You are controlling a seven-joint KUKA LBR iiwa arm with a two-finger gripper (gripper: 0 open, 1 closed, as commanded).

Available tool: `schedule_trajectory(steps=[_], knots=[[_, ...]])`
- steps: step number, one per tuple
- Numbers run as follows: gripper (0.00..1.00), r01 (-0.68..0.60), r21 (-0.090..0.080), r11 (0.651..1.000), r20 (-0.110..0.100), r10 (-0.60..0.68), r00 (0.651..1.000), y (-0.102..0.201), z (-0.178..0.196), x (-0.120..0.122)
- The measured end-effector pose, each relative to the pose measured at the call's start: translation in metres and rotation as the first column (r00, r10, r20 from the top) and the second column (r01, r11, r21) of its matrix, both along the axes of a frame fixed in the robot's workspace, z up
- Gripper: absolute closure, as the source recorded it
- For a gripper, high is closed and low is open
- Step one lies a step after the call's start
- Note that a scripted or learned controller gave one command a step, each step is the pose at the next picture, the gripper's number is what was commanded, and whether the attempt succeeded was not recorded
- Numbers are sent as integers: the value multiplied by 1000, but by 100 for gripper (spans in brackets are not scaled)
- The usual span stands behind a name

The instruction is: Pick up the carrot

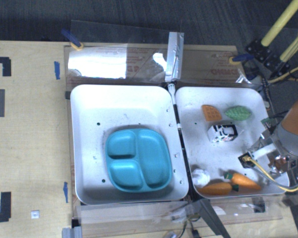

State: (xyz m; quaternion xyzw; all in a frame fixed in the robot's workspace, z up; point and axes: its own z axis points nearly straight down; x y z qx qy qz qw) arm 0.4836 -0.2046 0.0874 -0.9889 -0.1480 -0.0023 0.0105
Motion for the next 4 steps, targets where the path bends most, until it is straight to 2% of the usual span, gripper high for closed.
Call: schedule_trajectory(steps=[1, 2, 3, 4], knots=[[0, -310, 24, 950, 2, 310, 951, 0, 0, -1], [0, -510, -25, 860, 1, 510, 860, 37, 0, -3], [100, -509, -27, 860, 4, 510, 860, 36, 11, -2], [100, -506, -23, 862, 3, 506, 862, -3, 0, -2]])
